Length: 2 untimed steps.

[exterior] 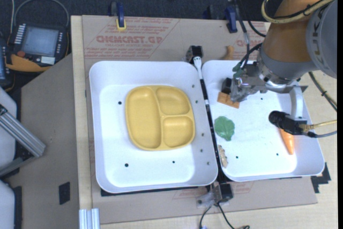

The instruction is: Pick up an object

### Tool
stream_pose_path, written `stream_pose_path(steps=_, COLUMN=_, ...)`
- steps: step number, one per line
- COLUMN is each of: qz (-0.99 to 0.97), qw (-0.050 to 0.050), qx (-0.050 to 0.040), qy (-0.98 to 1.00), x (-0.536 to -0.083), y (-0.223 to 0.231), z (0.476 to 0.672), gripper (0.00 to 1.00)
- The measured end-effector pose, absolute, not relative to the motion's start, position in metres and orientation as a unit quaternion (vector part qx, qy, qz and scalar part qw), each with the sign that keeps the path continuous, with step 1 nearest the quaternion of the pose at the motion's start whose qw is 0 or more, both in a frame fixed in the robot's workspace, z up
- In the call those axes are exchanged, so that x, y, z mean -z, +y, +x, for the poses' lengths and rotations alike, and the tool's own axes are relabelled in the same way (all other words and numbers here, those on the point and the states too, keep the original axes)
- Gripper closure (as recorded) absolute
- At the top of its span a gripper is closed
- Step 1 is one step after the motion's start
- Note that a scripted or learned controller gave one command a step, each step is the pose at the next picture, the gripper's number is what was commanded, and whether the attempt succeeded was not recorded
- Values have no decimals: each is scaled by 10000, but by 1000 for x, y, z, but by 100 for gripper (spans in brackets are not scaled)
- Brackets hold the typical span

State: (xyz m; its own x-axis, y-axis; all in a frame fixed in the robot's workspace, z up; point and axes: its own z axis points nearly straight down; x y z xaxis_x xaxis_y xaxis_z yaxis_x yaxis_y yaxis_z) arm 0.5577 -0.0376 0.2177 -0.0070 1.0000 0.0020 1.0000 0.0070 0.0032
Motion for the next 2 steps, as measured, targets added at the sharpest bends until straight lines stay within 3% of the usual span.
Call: stream_pose_path(steps=2, qz=7053, qw=-16, qx=7, qy=7089, x=-220, y=67, z=554, gripper=100)
